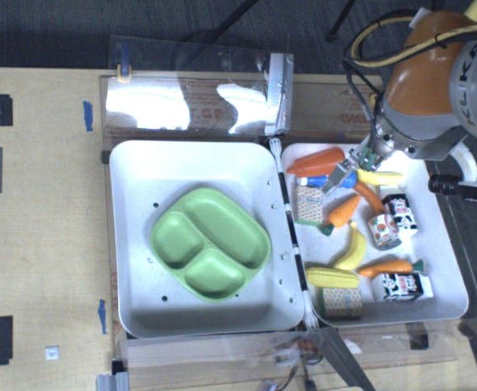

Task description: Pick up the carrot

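Several orange carrot-like pieces lie in the right bin point(454, 287). One carrot point(343, 209) with a green tip slants through the bin's middle. Another carrot point(387, 267) lies flat near the front right, its green end pointing right. A bigger orange piece point(315, 162) rests at the bin's back left, and a thin orange piece point(369, 195) lies right of the middle carrot. My gripper point(341, 174) hangs low over the back of the right bin, just above the middle carrot and beside the big orange piece. Nothing is visibly held in it.
The right bin also holds a banana point(352, 249), a corn cob point(331, 278), two cow-print cartons point(404, 286) point(398, 210), a small can point(382, 230) and flat packets point(309, 205). A green divided plate point(210, 241) sits in the left bin point(133, 169). A clear panel point(194, 88) stands behind it.
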Available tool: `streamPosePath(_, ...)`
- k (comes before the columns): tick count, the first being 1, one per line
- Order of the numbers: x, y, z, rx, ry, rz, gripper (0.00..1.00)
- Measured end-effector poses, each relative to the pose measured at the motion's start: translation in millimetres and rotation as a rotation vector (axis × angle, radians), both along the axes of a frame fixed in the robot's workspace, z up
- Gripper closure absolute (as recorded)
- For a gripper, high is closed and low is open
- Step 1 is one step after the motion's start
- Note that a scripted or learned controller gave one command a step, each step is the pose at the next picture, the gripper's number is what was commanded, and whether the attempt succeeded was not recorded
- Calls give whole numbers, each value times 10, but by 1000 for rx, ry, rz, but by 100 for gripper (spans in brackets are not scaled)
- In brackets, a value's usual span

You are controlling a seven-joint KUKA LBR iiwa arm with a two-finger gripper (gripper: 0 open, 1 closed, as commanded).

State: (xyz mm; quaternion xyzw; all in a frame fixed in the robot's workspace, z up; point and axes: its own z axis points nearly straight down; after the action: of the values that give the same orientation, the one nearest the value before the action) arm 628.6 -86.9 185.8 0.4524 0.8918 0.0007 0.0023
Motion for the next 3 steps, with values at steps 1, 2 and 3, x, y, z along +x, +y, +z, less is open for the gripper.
streamPosePath(1,-447,-430,-877,-3,-5,87,0)
streamPosePath(2,-617,-211,-384,-2,-2,380,0)
streamPosePath(3,-471,-313,149,-1,-1,-11,0)
